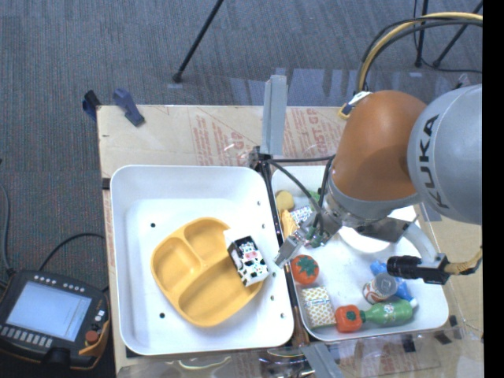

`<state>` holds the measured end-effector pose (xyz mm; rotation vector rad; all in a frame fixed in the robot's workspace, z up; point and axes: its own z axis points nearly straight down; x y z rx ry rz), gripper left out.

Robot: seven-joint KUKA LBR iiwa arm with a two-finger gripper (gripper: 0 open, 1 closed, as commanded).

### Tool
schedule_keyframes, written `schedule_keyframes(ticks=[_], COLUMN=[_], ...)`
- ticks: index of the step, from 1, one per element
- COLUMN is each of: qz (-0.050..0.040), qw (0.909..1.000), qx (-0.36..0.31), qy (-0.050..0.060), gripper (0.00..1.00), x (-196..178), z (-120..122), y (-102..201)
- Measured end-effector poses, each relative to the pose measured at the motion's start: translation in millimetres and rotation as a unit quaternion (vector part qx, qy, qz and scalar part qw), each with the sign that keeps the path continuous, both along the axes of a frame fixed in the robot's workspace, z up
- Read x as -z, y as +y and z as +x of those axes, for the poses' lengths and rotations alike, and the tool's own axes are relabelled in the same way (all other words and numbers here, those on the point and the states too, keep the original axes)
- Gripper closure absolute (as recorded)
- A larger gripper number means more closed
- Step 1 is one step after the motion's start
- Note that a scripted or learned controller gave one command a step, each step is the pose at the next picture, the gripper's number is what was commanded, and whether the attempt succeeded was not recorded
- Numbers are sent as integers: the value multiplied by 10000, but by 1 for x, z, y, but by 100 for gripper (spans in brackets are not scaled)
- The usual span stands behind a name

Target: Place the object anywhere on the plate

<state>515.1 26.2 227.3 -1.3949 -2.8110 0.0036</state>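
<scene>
Cow-print carton lies on yellow divided plate, at plate's right edge, in left bin. Long axis runs diagonal — upper-left to lower-right; black cap end toward upper left. Gripper sits just right of carton, over wall between bins, apart from carton, nothing between fingers; how far open cannot be told. Right bin holds tomato, checkered box, green bottle.

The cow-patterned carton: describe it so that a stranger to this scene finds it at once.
Start at the left white bin, which holds a yellow divided plate. On the plate's right edge lies a small carton. Its black-and-white cow pattern sets it apart from the plain yellow plate.
</scene>
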Motion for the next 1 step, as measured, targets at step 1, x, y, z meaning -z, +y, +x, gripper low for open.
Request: schedule_keyframes(ticks=[1], qz=[2], qw=[9894], qx=[-1454], qy=[-30], gripper=[0], x=[-94], z=[-15], y=[-80])
